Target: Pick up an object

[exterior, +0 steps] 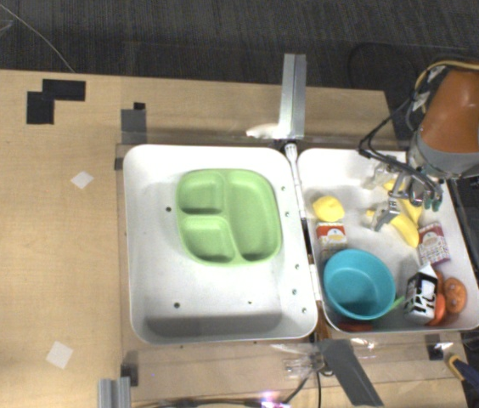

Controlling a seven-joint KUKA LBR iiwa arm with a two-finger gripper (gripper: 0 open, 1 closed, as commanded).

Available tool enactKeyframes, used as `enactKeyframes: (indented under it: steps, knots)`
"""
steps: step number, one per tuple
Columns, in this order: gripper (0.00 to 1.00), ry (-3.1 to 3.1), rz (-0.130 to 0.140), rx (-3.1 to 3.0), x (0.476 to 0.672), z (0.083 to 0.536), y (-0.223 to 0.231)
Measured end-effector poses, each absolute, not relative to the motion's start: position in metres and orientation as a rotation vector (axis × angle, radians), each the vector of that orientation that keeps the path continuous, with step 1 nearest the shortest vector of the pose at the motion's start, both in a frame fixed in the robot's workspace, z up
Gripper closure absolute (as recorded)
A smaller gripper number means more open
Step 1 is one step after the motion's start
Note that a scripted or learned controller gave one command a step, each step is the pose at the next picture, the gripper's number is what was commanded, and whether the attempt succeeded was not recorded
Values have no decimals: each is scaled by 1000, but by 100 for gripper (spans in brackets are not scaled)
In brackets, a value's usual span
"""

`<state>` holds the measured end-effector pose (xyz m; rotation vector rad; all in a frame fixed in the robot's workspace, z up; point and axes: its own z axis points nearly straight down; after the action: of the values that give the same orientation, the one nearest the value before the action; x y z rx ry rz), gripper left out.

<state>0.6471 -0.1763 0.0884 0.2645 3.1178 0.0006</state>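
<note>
Blue bowl (357,283) sits near you; gripper (399,195), fingers state unclear, hovers over the banana (406,225), so drop straight and center it.

Green divided tray (226,214) in left bin (150,253)

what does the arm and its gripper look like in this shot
The arm has a rounded orange band above a grey wrist housing, with part of a dark lettered marking at the frame's edge. Thin black cables loop from the wrist on the side toward the bins. The gripper is a small metallic, silver-grey assembly with slim parts below the wrist.
</note>
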Motion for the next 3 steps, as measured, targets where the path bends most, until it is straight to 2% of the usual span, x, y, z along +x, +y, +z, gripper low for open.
enactKeyframes:
  steps: [1,2,3]
  knots:
    - [0,3108,1,381,600,88,-175]
    - [0,3079,2,561,581,89,-189]
    - [0,3103,-3,403,582,89,-175]
